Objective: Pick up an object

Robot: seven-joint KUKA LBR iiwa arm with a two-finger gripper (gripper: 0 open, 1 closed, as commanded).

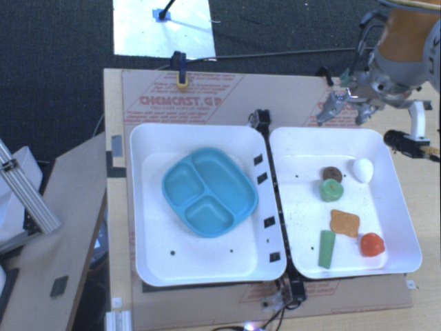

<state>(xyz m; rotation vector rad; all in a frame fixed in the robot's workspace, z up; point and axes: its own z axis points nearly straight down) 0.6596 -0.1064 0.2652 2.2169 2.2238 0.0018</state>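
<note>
The gripper (pixel 346 109) was seen at the far right of the scene, raised above the far edge of the right bin (pixel 300 254), with its jaws spread apart and nothing between them. The grey arm with its orange band (pixel 412 21) was seen reaching in from the right.

In the right bin, six small objects were gathered toward its right half. A white egg-shaped piece (pixel 362 170) was seen farthest back, with a brown round piece (pixel 332 174) just left of it. A green round piece (pixel 331 190) lay touching the brown one on its near side. Nearer still, an orange flat piece (pixel 344 223) was placed, and nearest were a green stick (pixel 326 249) and, to its right, a red round piece (pixel 372 244). All lay well apart from the gripper.

In the left bin (pixel 155 254), a blue divided plate (pixel 209 192) with three compartments was set. Both bins rested side by side on the table (pixel 127 88).
</note>
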